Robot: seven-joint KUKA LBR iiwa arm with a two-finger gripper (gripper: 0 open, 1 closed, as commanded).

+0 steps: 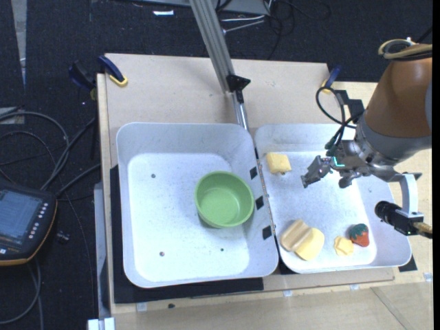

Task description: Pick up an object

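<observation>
The tool (330, 172) is held above the right bin (385, 260), its fingers apparently spread with nothing seen between them. A yellow block (278, 163) lies near it to the left, probably the target; the green bowl (223, 199) is kept in the left bin (137, 150).

**Two bins, side by side**

The left shallow white bin (137, 184) holds a green plastic bowl (223, 199) near its right wall. In the right shallow white bin (385, 256), a pale yellow block (278, 163) sits upper left, a two-lobed yellow foam piece (302, 239) lower left, and a small yellow chunk (344, 246) touches a red strawberry-like toy (359, 235) lower right.
</observation>
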